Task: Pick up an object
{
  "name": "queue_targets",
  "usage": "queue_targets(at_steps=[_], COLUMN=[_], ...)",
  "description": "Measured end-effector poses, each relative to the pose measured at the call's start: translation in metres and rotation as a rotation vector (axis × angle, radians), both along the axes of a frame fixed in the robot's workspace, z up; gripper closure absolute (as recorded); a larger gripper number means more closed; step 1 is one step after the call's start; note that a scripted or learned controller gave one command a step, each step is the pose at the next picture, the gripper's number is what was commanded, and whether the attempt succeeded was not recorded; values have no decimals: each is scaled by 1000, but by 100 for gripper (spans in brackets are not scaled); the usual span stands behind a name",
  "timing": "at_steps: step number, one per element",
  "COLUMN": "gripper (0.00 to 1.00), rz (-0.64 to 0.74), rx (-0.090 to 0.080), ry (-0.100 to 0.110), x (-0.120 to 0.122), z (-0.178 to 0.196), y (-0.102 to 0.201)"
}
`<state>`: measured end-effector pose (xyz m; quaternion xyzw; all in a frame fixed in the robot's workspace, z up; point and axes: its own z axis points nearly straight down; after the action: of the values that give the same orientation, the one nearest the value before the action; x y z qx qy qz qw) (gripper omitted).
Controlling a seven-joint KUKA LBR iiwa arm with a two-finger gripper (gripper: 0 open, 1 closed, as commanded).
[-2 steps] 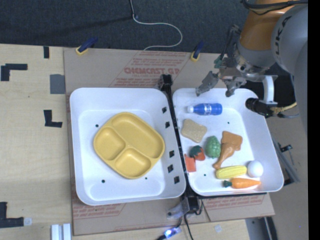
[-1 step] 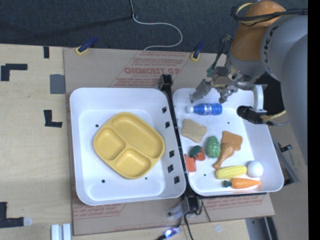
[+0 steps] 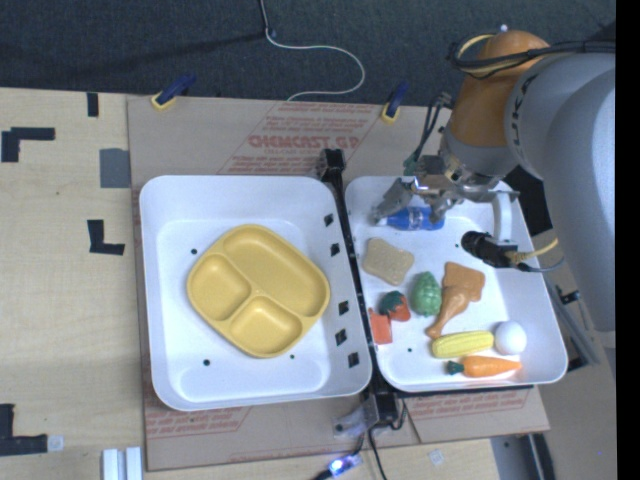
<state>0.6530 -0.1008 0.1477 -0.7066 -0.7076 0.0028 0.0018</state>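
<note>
My gripper hangs over the far end of the right bin, its metal fingers spread open above a blue object that lies on the bin floor. Nothing sits between the fingers. Closer to the front lie a tan bread slice, a green vegetable, a brown drumstick, a red-and-green piece, a yellow corn cob, a white egg and an orange carrot.
The left bin holds a yellow divided plate. A black clamp sits at the far end of the wall between the bins. A small red item lies against that wall. My grey arm crosses the right side.
</note>
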Motion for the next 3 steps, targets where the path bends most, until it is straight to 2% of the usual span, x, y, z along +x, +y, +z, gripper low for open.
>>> queue_targets(at_steps=[1,2,3], gripper=[0,0,100], rz=[-1,-1,1], rx=[1,0,1], ry=[8,0,-1], x=[0,-1,-1], z=[-65,-64,-54], y=[4,4,5])
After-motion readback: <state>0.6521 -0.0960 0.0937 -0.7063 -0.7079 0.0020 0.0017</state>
